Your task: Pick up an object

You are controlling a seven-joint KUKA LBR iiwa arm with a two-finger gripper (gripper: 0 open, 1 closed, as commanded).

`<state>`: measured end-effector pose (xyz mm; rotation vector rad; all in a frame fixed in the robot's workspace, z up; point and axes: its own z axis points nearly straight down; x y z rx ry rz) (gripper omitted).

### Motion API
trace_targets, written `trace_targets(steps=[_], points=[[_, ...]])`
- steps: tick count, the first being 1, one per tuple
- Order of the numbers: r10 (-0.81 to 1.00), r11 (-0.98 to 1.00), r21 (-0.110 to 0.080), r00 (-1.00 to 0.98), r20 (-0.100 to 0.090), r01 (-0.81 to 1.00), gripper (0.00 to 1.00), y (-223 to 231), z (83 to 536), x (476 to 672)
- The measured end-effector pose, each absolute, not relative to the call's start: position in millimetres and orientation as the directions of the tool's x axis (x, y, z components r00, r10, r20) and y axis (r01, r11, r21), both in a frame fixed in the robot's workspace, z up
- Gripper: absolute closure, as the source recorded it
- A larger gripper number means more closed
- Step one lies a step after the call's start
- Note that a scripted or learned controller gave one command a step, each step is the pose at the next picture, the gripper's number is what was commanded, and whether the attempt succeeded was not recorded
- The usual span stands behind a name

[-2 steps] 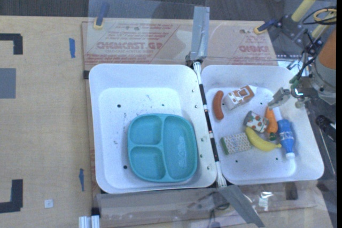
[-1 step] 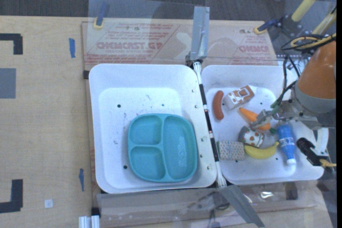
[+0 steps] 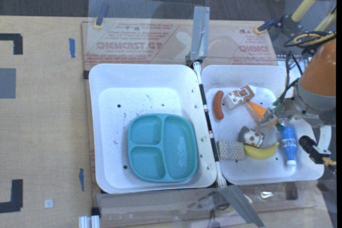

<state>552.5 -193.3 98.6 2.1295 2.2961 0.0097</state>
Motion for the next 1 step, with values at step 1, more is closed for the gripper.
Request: trace_targets(steps=[1], points=[[0.999, 0.035, 0.001, -0.035, -0.001, 0.999, 1.00, -145.5, 188.1, 542.6]])
